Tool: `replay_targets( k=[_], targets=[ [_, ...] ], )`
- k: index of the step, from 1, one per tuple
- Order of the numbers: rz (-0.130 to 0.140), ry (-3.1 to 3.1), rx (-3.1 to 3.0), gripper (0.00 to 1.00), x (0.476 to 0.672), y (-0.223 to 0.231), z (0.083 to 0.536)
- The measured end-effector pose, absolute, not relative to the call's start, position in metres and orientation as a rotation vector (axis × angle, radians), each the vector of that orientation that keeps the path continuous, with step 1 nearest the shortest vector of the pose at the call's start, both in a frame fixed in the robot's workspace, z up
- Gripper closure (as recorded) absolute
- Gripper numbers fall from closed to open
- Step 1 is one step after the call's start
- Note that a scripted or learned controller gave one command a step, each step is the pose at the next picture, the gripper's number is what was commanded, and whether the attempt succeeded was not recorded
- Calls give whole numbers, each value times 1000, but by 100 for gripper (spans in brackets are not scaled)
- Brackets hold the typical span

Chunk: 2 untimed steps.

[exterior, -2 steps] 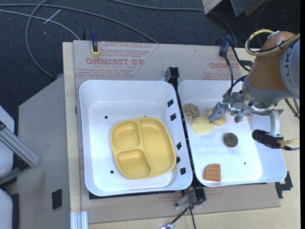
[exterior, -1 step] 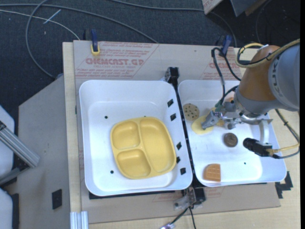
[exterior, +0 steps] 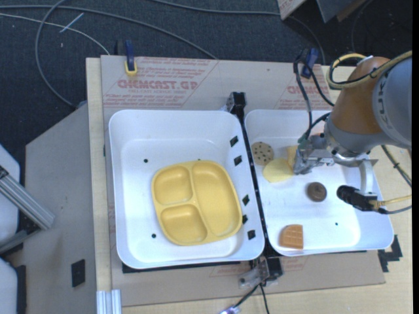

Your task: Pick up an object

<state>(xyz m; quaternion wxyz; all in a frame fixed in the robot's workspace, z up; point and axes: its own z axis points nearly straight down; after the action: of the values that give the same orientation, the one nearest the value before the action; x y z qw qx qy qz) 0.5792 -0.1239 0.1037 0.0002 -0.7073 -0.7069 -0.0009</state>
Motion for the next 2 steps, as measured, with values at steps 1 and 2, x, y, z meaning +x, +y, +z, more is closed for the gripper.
replay_targets(
  k=[1, 2],
  targets=[
    [-6, -2226, -2224, 100, 574, -120, 165],
    [-7, -2227, -2224, 100, 576, -120, 219]
  ],
)
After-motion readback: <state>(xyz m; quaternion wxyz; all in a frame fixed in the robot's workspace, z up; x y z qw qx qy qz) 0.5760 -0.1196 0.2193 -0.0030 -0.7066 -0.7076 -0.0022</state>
